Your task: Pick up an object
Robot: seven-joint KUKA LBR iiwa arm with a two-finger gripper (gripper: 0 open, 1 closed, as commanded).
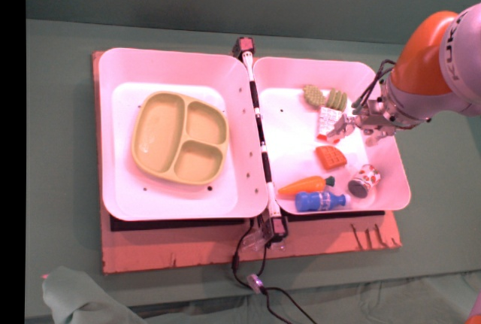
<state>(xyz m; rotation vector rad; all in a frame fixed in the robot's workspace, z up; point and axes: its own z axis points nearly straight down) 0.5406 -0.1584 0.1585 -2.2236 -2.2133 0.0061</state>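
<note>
Your robot's hand (359, 127) hangs over the right bin (391, 195), close beside a small white carton (329, 119).

You cannot tell how far the hand is open, or whether it grips anything. Around it lie a green cookie (325, 98), an orange wedge (331, 157), a carrot (304, 184), a blue bottle (319, 201) and a can (364, 182). The left bin (120, 67) holds a yellow tray (180, 137).

Around the orange waffle toy (331, 157), the right bin's (297, 74) floor lies bare toward the divider rail (258, 127) and toward the far wall. Near-side passage is blocked by the toy carrot (304, 184), blue bottle (321, 201) and red-patterned can (364, 183). Beyond it crowd a white carton (328, 122), green pieces (325, 98) and the gripper (357, 127).
</note>
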